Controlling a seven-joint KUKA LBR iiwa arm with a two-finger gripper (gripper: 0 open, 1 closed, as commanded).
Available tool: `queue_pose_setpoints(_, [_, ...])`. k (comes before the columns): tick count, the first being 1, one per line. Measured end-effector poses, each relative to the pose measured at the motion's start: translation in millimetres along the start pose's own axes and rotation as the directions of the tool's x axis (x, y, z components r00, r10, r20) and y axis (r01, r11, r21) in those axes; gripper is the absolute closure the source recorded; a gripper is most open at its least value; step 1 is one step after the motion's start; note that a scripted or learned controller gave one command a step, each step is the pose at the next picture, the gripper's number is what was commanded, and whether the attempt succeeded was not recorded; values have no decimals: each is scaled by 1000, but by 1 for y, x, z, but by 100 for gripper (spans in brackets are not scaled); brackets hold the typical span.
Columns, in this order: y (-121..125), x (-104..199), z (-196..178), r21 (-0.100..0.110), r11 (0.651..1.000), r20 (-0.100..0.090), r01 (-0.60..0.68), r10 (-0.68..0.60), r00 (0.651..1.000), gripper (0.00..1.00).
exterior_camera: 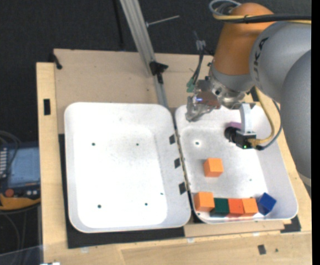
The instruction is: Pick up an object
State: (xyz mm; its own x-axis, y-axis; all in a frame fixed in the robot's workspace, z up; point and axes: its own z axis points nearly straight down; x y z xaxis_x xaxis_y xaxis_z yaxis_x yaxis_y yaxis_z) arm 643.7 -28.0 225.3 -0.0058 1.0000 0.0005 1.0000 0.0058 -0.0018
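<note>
Five small blocks sit in a row against the near wall of the right bin [284,203]: an orange block [204,201] at the left end, then a dark green block [221,206], two more orange ones [236,206] [250,205], and a blue block [266,202] at the right end, turned a little askew. They stand touching or nearly touching one another. Farther in, alone near the middle of that bin's floor, lies a single orange cube [213,167], matte, with its top face lighter than its sides, well apart from the row. Beside it, the left bin [74,148] shows a white floor with a few dark specks. At the far left corner of the right bin hangs the gripper [196,108], low over the rim, under the arm's orange band [237,37]. Whether it is released or clenched cannot be told; nothing is visibly between its tips. A slanted metal post [140,35] rises behind the bins.
</note>
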Motion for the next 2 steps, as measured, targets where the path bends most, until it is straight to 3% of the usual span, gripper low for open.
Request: queue_pose_setpoints(2, [-29,97,-5,0,1000,-2,2,-2,1000,100])
